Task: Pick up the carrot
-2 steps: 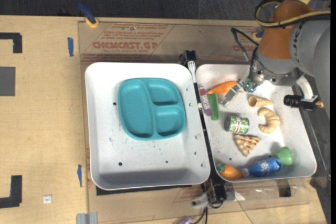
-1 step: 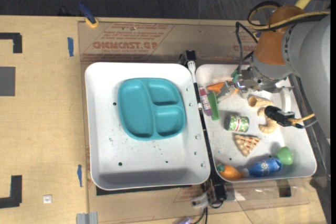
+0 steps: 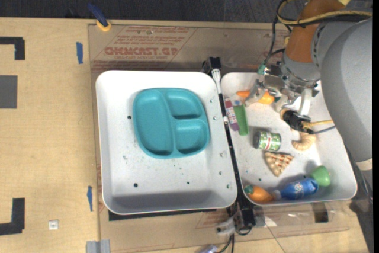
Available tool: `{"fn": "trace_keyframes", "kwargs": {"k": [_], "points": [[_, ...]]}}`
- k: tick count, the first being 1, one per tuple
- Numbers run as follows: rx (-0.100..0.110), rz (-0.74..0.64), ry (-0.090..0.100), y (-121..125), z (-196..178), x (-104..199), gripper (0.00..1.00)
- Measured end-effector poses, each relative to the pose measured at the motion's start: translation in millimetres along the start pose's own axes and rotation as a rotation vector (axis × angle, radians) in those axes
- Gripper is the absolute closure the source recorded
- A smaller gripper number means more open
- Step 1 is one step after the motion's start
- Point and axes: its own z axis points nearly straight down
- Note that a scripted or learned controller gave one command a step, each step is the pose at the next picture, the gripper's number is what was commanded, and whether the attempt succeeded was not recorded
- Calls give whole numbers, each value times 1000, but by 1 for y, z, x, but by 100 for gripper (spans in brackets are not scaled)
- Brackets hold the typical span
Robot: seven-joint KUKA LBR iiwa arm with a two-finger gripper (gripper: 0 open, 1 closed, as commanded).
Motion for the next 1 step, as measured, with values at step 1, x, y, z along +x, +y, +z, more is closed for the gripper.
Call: {"fn": "trace_keyframes", "kwargs": {"k": [1], "points": [[-19,398,9,-11,0,3,0]]}}
